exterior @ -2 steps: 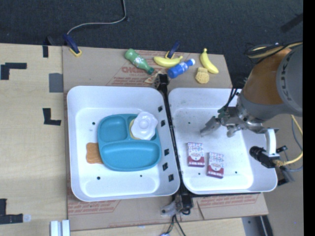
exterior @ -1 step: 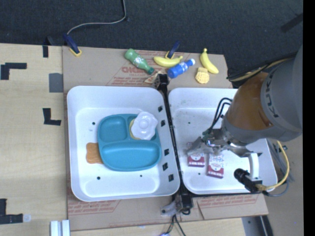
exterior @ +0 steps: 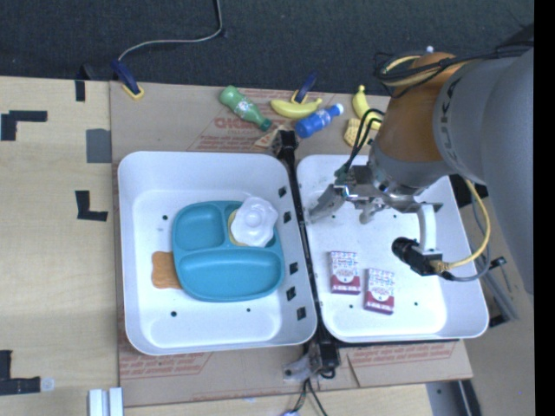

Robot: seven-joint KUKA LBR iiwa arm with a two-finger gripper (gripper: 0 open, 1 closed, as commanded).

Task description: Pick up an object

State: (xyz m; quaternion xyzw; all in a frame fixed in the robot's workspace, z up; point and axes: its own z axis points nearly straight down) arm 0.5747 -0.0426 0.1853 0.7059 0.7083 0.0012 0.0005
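Note:
My gripper (exterior: 345, 209) hangs over the upper left part of the right bin (exterior: 460, 315), its two grey fingers spread open with nothing between them. Below it on the bin floor lie two small red-and-white packets side by side, one (exterior: 344, 272) nearer the divider and one (exterior: 379, 289) to its right. In the left bin (exterior: 139, 319) a blue divided plate (exterior: 227, 252) lies flat, with a white lidded cup (exterior: 252, 222) on its upper right section and a tan object (exterior: 162, 269) poking out at its left edge.
Behind the bins on the cardboard lie a green bottle (exterior: 244, 107), a yellow banana (exterior: 297, 107), a blue bottle (exterior: 317, 120) and a yellow piece (exterior: 358, 105). A black hose fitting (exterior: 414, 256) and yellow cable hang from the arm over the right bin.

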